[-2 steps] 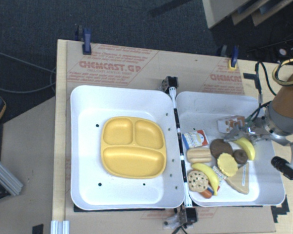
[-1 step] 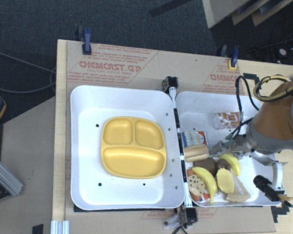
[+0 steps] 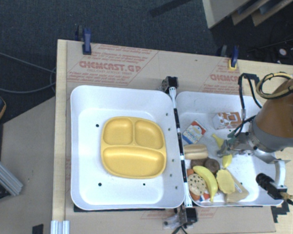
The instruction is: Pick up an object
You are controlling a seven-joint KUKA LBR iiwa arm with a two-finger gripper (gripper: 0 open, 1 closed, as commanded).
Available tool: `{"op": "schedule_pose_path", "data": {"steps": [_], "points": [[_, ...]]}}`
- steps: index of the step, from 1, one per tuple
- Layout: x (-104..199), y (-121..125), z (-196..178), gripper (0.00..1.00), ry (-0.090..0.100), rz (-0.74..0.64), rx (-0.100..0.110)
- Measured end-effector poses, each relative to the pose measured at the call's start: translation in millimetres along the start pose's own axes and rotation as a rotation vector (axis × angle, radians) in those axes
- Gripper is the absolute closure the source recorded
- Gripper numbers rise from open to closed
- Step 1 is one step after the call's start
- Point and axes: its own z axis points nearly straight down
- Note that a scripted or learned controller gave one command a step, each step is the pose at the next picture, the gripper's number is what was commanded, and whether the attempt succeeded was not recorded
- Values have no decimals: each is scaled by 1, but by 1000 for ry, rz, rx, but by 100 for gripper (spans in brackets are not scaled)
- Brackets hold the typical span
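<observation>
Yellow plastic, a three-part tray (image 3: 133,147), lies in the left bin (image 3: 79,134). The right bin (image 3: 208,100) holds the loose objects — a banana (image 3: 207,179), a cookie (image 3: 197,183), a bread roll (image 3: 195,151), a small carton (image 3: 192,132) and a packet (image 3: 226,119). The end effector (image 3: 232,147) sits low in this bin, just right of the roll — how wide it stands, I cannot tell.

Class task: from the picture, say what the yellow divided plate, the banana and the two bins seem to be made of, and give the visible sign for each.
Yellow divided plate: likely moulded plastic, matt; even colour, rounded compartments.
Banana: probably a plastic toy; smooth, uniform yellow, though real fruit cannot be ruled out.
Left bin and right bin: seemingly thin formed plastic, slightly glossy; rounded corners and soft highlights.
</observation>
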Motion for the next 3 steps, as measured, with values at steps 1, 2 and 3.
{"op": "schedule_pose_path", "data": {"steps": [1, 2, 3], "points": [[63, 21, 13, 100, 1, -5, 6], [57, 20, 12, 0, -4, 2, 6], [59, 21, 2, 100, -2, 2, 5]]}}
